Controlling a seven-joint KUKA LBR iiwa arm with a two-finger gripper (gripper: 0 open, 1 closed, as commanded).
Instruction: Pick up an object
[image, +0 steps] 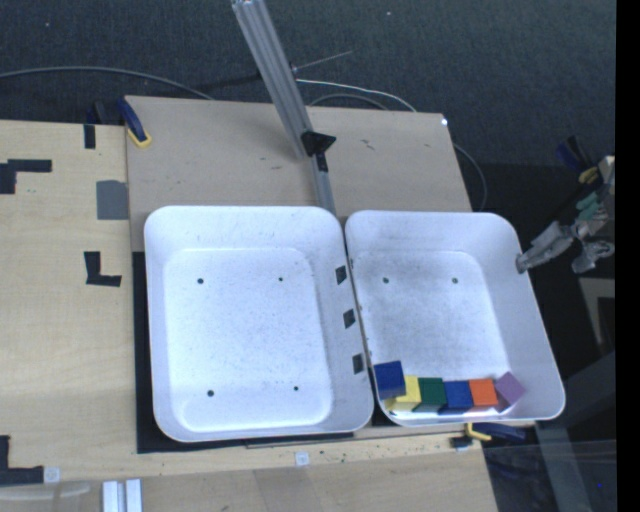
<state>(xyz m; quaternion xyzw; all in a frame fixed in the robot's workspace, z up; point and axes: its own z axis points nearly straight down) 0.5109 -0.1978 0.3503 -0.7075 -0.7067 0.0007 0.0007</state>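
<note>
Closest to the lens is the front strip of the wooden bench (60, 300), the largest thing here, marked with black tape and carrying both bins so they sit inside the arm's reach. Next in size are the left bin (240, 330), its speckled floor bare, and the right bin (430, 300), butted wall to wall; small black clips (348, 318) along the shared wall look meant to keep the pair from sliding apart. A metal pole (275, 70) slants in from the top and ends near where the two bins meet, probably a fixture mount rather than anything to grasp. The gripper (560, 245) hangs just outside the right bin's far-right rim, well apart from every block, and at this size and blur I cannot tell whether the claw is apart or together; nothing shows in it. The task's candidates lie in a row against the right bin's near wall: a blue block (388, 377) sitting slightly forward of the rest, then a yellow block (408, 395), a green block (431, 391), a second blue block (458, 394), an orange block (483, 392) and a purple block (509, 387) tipped into the corner. Packed side by side and hard against the wall, they leave little room for a claw to straddle one, so I judge the pick not yet begun and the row's ends the easier targets. Smallest, a blue-and-yellow clamp (490, 433) grips the bench edge just below that corner.
</note>
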